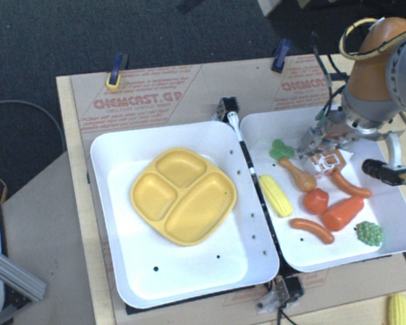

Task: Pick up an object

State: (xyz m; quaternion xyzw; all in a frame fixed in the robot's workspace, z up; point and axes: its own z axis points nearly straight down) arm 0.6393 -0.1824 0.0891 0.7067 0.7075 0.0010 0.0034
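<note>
Down in the right bin [394, 205] lies the toy food, crowded into its middle and near half. A corn cob [274, 194] lies along the left wall, just beside the divider. A brown carrot [298, 175] with green leaves [281, 148] slants from the far left toward the centre. Below it sit a tomato [316, 200], a sausage [312, 229], a red pepper [343, 213] and another sausage [350, 185], all close or touching. Green grapes [369, 233] rest near the front right rim.

The gripper [324, 156] hangs low over the far middle of this bin, just beyond the carrot and the upper sausage; whether it is wide, narrow or holding anything, I cannot tell. The arm [378, 72] comes in over the bin's far right corner. Bare floor in this bin is left along the right wall and the far left corner.

The left bin [120, 204] carries a yellow divided plate [183, 195] near its centre, with bare white floor all around it, widest at the front.

On the bench [180, 91], beyond the bins, two clamps [115, 72] hold the far edge. Another corn cob [397, 311] lies off the bins at the front right.
</note>
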